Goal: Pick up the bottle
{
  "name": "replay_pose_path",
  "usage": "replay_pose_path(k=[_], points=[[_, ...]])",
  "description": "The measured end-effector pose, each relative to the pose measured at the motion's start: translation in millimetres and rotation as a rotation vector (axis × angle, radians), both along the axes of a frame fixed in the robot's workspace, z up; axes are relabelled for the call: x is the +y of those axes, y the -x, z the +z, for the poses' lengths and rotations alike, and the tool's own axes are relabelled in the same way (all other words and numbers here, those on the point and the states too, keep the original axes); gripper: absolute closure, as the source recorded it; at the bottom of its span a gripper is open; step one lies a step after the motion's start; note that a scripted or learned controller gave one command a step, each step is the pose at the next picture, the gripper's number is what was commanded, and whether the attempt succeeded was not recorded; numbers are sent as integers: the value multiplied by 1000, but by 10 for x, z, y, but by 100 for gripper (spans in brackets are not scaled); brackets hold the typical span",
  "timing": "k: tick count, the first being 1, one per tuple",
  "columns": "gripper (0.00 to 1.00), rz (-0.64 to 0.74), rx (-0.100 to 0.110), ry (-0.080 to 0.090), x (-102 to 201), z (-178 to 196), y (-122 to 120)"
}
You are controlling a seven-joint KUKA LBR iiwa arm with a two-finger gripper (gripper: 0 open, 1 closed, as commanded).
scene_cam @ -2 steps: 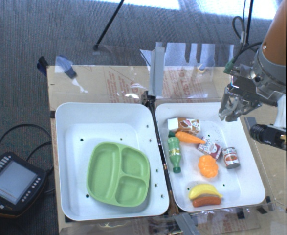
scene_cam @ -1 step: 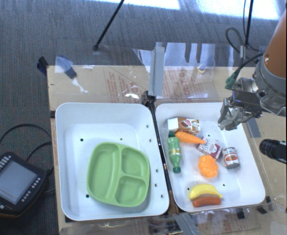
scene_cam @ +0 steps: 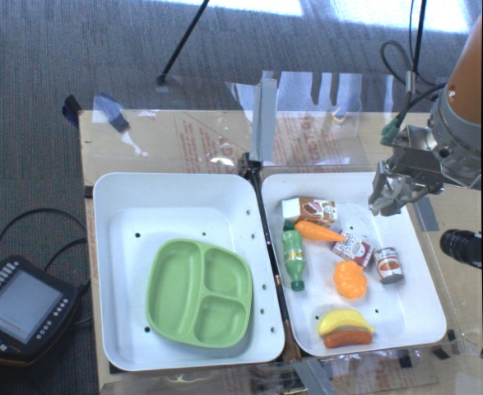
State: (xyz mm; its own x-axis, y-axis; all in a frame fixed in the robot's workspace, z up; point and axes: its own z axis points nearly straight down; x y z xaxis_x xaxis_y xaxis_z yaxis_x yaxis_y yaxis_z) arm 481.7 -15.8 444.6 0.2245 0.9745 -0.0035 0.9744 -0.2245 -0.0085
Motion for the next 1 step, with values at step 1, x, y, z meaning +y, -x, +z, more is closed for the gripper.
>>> replay_pose_path(k=[1], points=[[100,5,4,1,16,82,-15]])
